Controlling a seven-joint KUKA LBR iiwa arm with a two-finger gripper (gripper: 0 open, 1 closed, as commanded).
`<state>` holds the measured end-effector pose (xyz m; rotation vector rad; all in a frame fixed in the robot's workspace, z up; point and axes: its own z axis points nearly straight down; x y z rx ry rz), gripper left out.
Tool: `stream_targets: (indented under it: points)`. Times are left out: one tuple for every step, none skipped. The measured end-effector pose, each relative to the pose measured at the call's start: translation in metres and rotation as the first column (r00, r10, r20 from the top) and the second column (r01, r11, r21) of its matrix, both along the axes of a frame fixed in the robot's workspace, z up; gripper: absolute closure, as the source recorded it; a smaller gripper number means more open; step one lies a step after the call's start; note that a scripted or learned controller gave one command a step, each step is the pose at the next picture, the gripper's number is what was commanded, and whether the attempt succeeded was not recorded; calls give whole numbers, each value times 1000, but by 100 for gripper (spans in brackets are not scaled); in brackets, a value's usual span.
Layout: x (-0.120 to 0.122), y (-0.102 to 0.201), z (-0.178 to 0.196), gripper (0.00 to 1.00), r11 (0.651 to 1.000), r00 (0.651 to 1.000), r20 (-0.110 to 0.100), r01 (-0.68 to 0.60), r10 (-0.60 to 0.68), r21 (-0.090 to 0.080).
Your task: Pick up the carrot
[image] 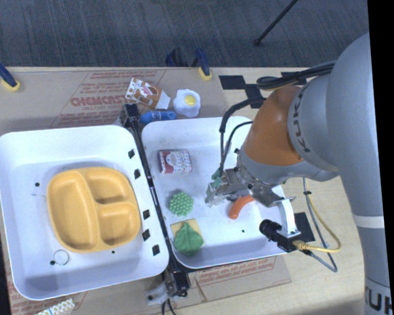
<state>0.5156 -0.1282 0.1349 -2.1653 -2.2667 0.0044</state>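
The carrot is a small orange piece lying on the floor of the right bin, toward its right side. My gripper hangs low over that bin, just left of and above the carrot's upper end, with the grey arm and orange band behind it to the right. The wrist covers part of the carrot's top end. From above I cannot make out whether the carrot sits between the fingertips.
The right bin also holds a red and white packet, a green bumpy ball and a leafy green piece on a yellow block. A yellow divided plate lies in the left bin. Small items sit behind the bins.
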Motion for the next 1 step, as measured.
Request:
stream_targets:
  points:
    - [-40,-66,-43,100,992,992,4,123,-123,-2]
